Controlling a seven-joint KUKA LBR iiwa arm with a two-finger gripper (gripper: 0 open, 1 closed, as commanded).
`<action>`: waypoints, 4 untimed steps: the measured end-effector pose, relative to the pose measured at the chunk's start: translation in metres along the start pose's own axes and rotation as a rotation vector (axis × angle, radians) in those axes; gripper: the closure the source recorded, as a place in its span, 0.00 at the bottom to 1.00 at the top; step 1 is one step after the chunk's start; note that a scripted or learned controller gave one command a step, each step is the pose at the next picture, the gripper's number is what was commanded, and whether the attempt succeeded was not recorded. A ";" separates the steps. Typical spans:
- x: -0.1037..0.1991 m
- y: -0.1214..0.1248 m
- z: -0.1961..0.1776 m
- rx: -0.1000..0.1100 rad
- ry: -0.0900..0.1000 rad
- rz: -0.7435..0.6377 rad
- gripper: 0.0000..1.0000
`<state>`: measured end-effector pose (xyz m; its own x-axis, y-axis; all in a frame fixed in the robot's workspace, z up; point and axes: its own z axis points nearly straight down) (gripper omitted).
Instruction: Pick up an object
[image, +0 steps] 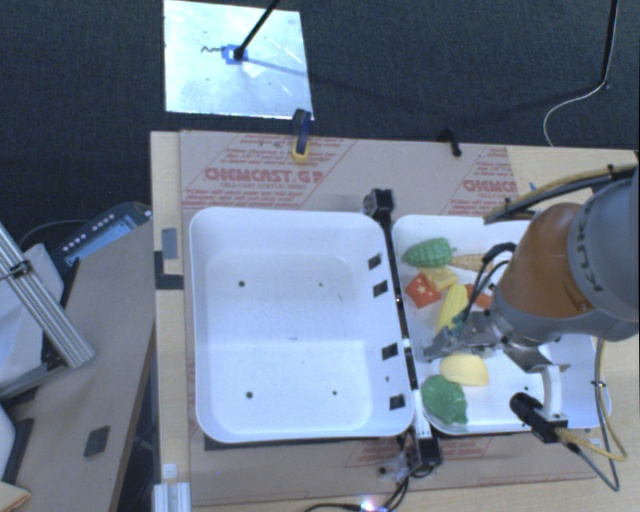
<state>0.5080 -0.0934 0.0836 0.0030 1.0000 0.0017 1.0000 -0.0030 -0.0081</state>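
Gripper (447, 345) low among toys, grip unclear, yellow lemon (465, 370) beside, green toy (445, 400) below.

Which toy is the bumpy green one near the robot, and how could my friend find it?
Look at the right bin, where the grey arm reaches in. At that bin's far end lies the bumpy green toy. It is ridged and pointed, unlike the smoother green toy at the near end, beside the yellow lemon.

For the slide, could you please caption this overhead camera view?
KUKA arm's gripper lowered into the right bin among toy foods, beside a yellow piece; left bin alongside.
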 end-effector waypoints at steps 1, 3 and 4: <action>0.005 0.033 -0.001 -0.012 -0.002 -0.008 0.00; 0.065 0.045 -0.106 -0.018 -0.001 -0.013 1.00; 0.120 0.017 -0.100 -0.008 0.001 -0.012 1.00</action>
<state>0.5264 0.0261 0.1838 -0.0095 1.0000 0.0025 1.0000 0.0095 -0.0005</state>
